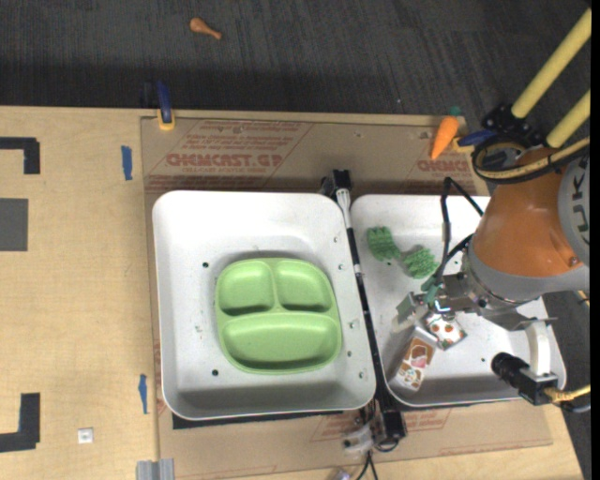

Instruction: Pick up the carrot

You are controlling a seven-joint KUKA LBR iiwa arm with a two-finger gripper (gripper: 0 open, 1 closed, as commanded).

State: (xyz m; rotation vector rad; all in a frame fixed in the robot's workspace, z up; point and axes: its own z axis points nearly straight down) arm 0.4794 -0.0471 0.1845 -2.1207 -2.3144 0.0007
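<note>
The carrot (443,137) is small and orange with a green top. It lies on the brown board behind the right bin's (469,392) far edge, outside both bins. My gripper (433,302) hangs low inside the right bin, near its middle, well in front of the carrot. Directly under and beside it lie a small patterned packet (443,331) and a green toy (419,262). The orange band of the arm (525,234) covers the bin's right part.
The left bin (178,281) holds a green divided plate (277,313). A second green toy (382,242) and another printed packet (416,360) lie in the right bin. A small orange scrap (204,28) lies on the dark floor at the back. Yellow tubes (553,66) and cables cross the back right.
</note>
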